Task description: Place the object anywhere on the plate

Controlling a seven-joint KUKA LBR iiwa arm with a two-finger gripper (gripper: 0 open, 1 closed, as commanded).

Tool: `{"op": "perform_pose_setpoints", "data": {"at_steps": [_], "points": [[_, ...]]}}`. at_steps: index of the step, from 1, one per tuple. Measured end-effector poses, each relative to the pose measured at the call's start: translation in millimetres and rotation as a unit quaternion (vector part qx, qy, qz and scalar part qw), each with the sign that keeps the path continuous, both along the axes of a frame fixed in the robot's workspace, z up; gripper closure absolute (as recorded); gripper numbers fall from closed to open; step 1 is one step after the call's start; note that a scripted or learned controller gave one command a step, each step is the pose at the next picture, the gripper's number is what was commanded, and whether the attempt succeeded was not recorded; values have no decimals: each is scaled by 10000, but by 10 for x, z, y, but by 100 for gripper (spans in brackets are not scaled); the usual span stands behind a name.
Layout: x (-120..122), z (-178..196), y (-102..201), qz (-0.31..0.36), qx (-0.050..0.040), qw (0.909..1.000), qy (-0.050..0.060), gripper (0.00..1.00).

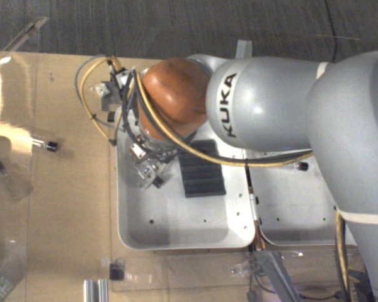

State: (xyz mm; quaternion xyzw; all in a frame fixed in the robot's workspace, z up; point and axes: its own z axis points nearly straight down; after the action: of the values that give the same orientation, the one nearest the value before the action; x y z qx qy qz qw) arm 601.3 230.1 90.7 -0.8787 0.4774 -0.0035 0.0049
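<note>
The gripper (148,168) hangs low over the back part of the left bin (176,228), under the orange wrist band (173,99) of the grey arm (271,106). Its metal end is small and blurred here, so whether it is open or closed, and whether it holds anything, cannot be told. Just to the right of the gripper, on the floor of the same bin, lies a dark ribbed rectangular slab (201,168), flat and slightly angled; it looks apart from the gripper, though the gap is hard to judge. Whether this slab is the object or the plate cannot be told. Yellow and black cables (97,99) loop out to the left of the wrist, above the gripper. The right bin (296,225) lies further right, beyond the slab, partly covered by the arm. The wooden desk (57,200) spreads to the left of the gripper.
</note>
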Motion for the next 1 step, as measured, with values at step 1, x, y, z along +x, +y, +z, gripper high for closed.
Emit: {"op": "perform_pose_setpoints", "data": {"at_steps": [1], "points": [[578, 324, -177, 913, 2, 9958, 25, 100]]}}
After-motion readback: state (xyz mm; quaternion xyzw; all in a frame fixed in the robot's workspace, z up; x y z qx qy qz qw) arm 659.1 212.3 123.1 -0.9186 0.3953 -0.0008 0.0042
